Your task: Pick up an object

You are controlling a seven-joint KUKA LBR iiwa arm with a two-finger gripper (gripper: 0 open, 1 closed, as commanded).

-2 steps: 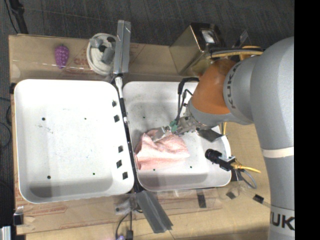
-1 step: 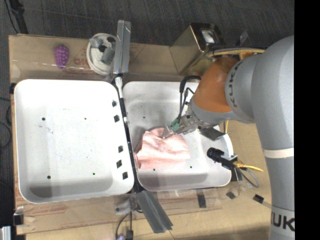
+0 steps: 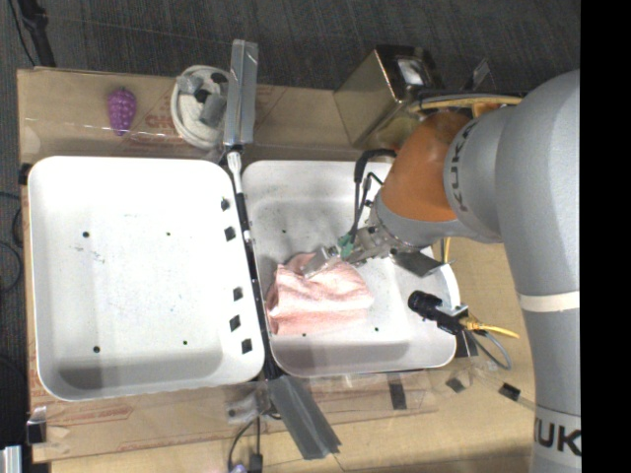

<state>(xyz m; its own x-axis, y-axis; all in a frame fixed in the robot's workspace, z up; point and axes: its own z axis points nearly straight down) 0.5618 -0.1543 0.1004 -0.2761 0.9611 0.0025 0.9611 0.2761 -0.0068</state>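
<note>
A crumpled pink cloth [image 3: 320, 296] lies in the right bin [image 3: 296, 190], towards its front left. My gripper [image 3: 323, 259] reaches in from the right and sits low at the cloth's far edge, touching or just above it. The grey arm with its orange band [image 3: 426, 180] covers the right part of that bin.
The left bin [image 3: 128, 274] stands beside the right one, with a grey divider [image 3: 246, 264] between them. On the bench behind the bins lie a purple object [image 3: 121, 109] and a white round item [image 3: 200, 104]. A brown box [image 3: 394, 79] stands behind the right bin.
</note>
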